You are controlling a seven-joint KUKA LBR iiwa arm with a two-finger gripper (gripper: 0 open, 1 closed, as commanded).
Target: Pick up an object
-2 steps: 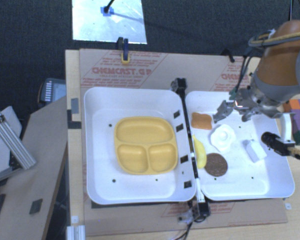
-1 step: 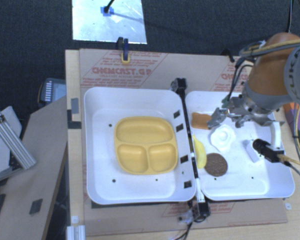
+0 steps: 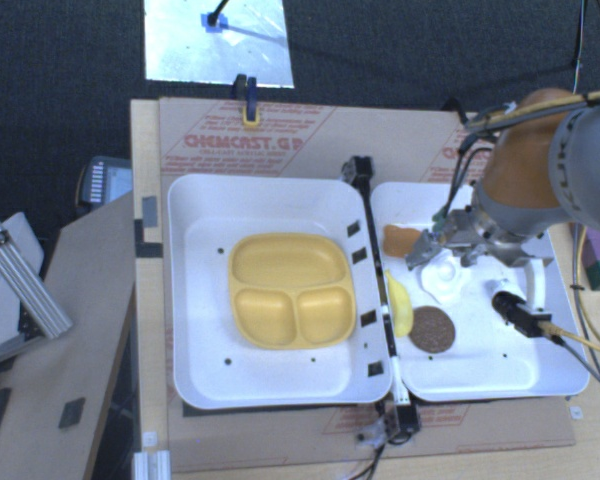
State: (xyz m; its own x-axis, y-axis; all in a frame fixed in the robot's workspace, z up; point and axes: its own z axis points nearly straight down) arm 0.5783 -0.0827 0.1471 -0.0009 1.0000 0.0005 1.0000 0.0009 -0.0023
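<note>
Camera view, fingers [image 3: 432,250] low over right bin [image 3: 480,368], spread impossible to tell, white object [image 3: 445,276] just beneath, orange piece [image 3: 402,239] just beside, brown disc [image 3: 432,329] near: likely miss or glancing nudge from crowded targets.

yellow divided tray [image 3: 288,290] in left bin [image 3: 195,208].

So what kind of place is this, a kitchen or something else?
Probably a robotics lab test bench, not a kitchen: a grey and orange robot arm reaches over two white bins on a clamped board, one holding a yellow divided plate, with loose cables around.
</note>
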